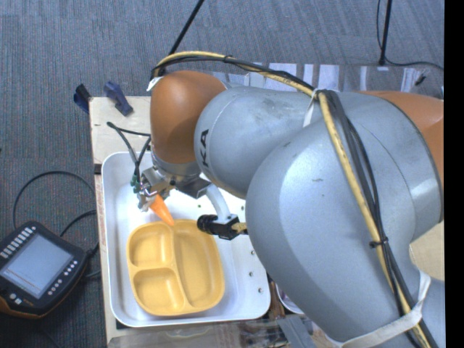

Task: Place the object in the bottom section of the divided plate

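Grey arm is reaching in over the white bin, and its gripper is hanging just above the far rim of the yellow divided plate, so placing is looking less than half done. An orange carrot-like object is poking from under the gripper with its tip touching the rim, but I cannot tell whether it is pinched. All three plate sections are sitting empty, the bottom one included.
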Robot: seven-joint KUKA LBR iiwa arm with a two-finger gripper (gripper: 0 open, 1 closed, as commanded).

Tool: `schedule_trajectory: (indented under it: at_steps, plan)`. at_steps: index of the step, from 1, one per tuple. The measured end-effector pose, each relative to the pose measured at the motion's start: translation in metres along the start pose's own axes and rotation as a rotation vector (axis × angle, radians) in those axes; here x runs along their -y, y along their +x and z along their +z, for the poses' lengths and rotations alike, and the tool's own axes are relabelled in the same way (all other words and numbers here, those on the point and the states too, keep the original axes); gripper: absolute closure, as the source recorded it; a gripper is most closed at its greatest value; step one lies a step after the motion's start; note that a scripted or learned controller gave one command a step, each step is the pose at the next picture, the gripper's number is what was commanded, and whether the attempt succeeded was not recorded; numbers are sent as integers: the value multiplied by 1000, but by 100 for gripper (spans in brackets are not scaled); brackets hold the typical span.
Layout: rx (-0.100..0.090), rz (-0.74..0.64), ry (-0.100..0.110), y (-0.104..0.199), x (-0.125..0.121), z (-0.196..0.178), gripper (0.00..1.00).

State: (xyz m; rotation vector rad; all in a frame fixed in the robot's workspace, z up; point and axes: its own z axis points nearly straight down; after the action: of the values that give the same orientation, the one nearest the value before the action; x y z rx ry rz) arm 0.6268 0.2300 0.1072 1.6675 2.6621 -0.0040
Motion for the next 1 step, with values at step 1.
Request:
schedule_trajectory:
  at_steps: [1]
  plan:
    - [0, 0, 1, 0, 0, 0, 0]
